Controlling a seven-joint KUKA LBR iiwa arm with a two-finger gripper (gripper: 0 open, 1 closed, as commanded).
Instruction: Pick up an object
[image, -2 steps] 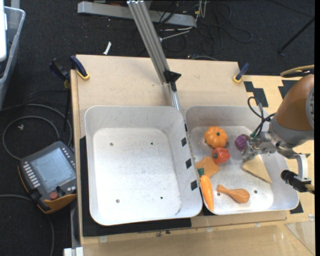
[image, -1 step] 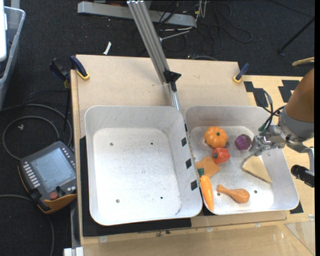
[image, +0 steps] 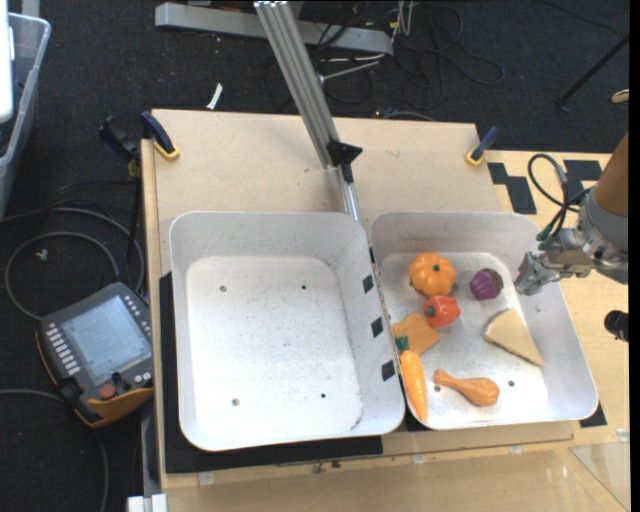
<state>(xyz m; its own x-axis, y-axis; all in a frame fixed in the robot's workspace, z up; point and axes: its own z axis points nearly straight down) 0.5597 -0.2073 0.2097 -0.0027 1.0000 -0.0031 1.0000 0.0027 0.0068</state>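
two shallow white plastic bins side by side on a pale wooden bench (image: 260, 160). left bin (image: 200, 240) has only small dark specks on its floor. right bin (image: 575, 350) holds all the objects.

contents of right bin: small orange toy pumpkin (image: 432, 272) near the upper middle; red toy tomato-like piece (image: 441, 311) just below it, touching or nearly so; small purple round toy (image: 485, 285) to the pumpkin's right; flat orange wedge-shaped piece (image: 416, 333) beside the red piece, lower left; long orange toy carrot with green tip (image: 412, 381) lying along the bin's left wall; orange-tan toy drumstick (image: 467, 387) near the front; pale tan triangular wedge (image: 514, 336) toward the right side.

grey metal gripper (image: 530, 274) comes in from the right, over the bin's upper right rim, near the purple toy and above the tan wedge. nothing seen between its fingers; open or closed, cannot tell at this angle.

a grey handheld control pendant (image: 97, 345) lies on the dark floor left of the bench.
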